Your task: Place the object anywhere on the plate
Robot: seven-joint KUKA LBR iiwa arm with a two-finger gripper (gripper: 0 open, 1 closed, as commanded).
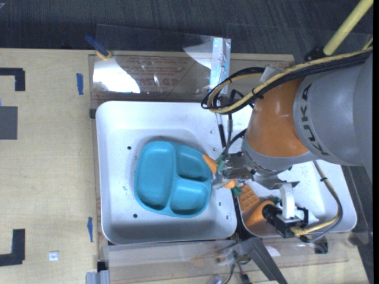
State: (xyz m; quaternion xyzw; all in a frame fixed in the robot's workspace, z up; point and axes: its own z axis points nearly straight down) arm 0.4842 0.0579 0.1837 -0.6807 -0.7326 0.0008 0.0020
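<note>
Orange object (259, 213) low in the right bin (337, 218), under the arm, gripper (222, 171) over the bins' shared rim, its grip impossible to tell, blue three-part plate (172, 177) in left bin (118, 158), well apart from the object

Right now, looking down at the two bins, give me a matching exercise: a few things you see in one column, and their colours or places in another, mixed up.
Things:
1. plate
2. left bin
3. band above the wrist
4. hand

Descriptions:
A. orange
B. white, holding the plate
C. at the plate's right edge
D. blue, with three compartments

Pairs: 1-D, 2-B, 3-A, 4-C
</note>
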